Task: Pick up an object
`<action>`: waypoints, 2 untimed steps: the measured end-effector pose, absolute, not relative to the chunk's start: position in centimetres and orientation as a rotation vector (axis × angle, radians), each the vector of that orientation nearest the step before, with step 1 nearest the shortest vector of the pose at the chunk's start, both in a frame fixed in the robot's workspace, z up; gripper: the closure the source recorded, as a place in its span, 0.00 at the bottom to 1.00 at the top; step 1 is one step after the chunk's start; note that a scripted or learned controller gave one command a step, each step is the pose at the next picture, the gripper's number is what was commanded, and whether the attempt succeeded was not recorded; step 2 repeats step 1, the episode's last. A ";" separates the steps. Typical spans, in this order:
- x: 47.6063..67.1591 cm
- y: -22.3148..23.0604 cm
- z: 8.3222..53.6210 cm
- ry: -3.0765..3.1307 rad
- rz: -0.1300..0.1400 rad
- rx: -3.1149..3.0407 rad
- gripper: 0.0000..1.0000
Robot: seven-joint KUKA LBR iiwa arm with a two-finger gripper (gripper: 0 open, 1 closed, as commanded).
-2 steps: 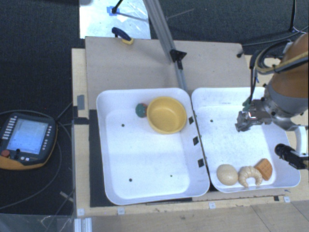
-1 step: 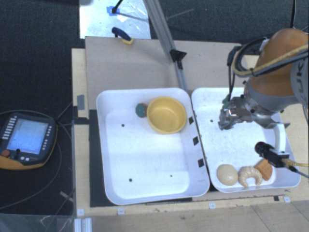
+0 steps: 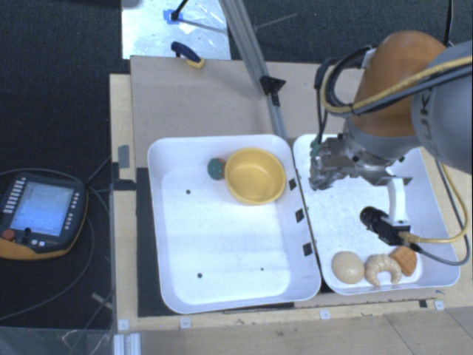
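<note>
- Hovering over the right bin (image 3: 436, 191), my gripper (image 3: 324, 170) sits near its upper left corner; I can't tell its state.
- Candidates, a pale round piece (image 3: 347, 267), croissant (image 3: 383, 268) and orange piece (image 3: 404, 258), cluster at the bin's near edge, probably settled there.
- I see the yellow bowl (image 3: 255, 176) in the left bin (image 3: 222, 272).

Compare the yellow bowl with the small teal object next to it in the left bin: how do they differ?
The yellow bowl is much larger than the teal object. The bowl is bright yellow and the teal object is dark blue-green. The bowl sits upright as an open, hollow dish, while the teal object looks like a small solid lump. Both rest near the far edge of the left bin, touching or nearly so.
</note>
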State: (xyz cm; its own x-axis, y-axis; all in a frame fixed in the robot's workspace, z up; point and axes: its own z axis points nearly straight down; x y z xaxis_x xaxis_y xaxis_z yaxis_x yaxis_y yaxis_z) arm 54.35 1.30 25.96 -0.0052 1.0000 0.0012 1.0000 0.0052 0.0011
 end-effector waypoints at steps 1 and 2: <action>56.5 6.5 25.0 -2.226 -0.001 -2.216 1.00; 56.5 6.5 25.0 -2.226 -0.001 -2.216 1.00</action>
